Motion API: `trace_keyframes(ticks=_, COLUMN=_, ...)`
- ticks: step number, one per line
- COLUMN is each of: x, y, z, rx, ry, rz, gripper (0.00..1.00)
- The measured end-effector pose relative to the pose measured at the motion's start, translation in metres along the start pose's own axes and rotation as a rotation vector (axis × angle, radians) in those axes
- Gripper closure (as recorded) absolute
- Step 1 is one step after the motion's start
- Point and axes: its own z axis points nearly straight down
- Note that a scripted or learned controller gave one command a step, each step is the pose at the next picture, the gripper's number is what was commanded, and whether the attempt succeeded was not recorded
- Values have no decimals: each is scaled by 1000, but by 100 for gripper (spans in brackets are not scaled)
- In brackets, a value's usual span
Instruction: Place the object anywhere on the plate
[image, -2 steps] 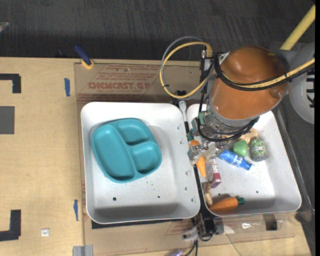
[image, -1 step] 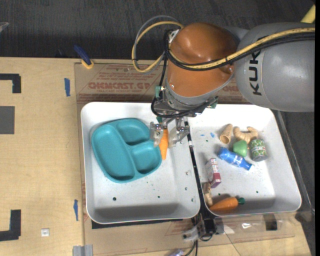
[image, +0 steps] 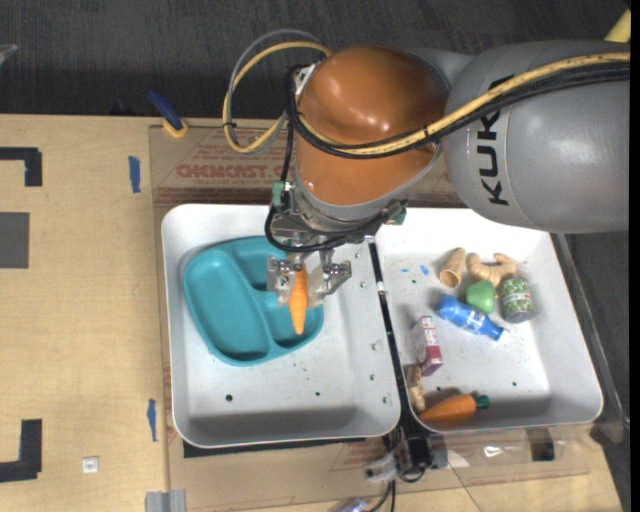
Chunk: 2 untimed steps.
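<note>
Hovering over the teal divided plastic plate (image: 228, 300), the gripper (image: 304, 279) clamps a small orange carrot-shaped toy (image: 298, 303). Placing is in hand; next it likely needs to lower and let go.

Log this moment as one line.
gripper: shut on orange carrot-shaped toy | position: over teal divided plastic plate, left white bin | release: not yet

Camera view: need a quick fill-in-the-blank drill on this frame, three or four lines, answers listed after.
1. The teal plate lies in the ____ bin of the two.
2. The pincer holds an orange carrot-shaped piece directly above the ____.
3. A second carrot lies near the front edge of the ____ bin.
4. The blue bottle lies beside a ____ ball.

Missing words: left; plate; right; green
</note>
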Motion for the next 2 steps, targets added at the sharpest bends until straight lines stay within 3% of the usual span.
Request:
trace_keyframes(ticks=1, x=2, y=0, z=1, rx=-1, ry=2, rz=3, gripper=0)
trace_keyframes(ticks=2, x=-22, y=-76, z=-81, rx=6, ry=-1, rz=378, gripper=0)
